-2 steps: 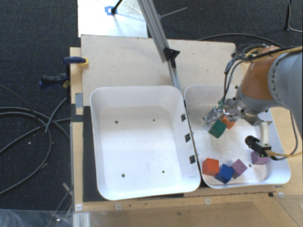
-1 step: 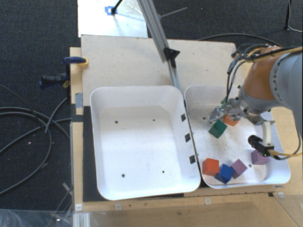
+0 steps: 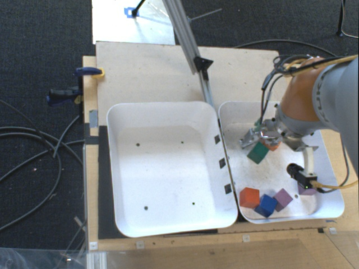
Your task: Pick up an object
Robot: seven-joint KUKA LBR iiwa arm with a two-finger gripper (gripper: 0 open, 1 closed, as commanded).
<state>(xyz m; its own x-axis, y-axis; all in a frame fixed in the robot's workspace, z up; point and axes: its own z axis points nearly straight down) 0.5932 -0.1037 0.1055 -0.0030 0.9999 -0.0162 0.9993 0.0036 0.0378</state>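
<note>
My gripper (image 3: 259,144) is low over the right bin (image 3: 331,209), near its middle. A green block (image 3: 257,153) sits tilted between its fingers, and the gripper is shut on it. A small orange-red thing (image 3: 274,145) shows just right of the green block, partly hidden by the gripper. Along the right bin's front lie an orange block (image 3: 249,196), a blue block (image 3: 267,205) and a purple block (image 3: 283,198), close together. Another purple piece (image 3: 307,190) lies near the bin's right side.
The left bin (image 3: 129,217) stands beside the right one, and their rims meet at a divider with black clips (image 3: 222,162). A slanted metal pole (image 3: 185,32) crosses the back of the bench. A black cable fitting (image 3: 297,174) hangs off the wrist over the right bin.
</note>
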